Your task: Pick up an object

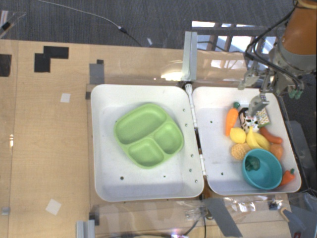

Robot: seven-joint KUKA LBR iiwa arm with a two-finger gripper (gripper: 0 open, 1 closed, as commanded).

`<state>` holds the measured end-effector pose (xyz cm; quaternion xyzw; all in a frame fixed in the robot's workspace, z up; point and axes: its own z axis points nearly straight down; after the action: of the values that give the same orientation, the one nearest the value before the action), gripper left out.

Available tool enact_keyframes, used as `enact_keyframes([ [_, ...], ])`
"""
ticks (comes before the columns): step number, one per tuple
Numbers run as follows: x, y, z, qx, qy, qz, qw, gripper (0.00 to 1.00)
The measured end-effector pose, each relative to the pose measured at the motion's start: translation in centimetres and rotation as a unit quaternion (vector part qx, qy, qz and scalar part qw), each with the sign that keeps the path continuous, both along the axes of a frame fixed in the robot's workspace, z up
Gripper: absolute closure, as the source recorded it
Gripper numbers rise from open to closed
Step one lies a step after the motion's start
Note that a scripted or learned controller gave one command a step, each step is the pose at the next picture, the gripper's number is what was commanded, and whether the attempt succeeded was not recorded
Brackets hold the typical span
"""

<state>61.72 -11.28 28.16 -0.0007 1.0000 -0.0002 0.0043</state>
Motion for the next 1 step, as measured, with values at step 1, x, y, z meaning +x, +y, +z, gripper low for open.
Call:
enact_keyframes([
  [1,-0.40,-0.01,-13.37,0.0014,0.006,-0.068,0.9977,0.00],
])
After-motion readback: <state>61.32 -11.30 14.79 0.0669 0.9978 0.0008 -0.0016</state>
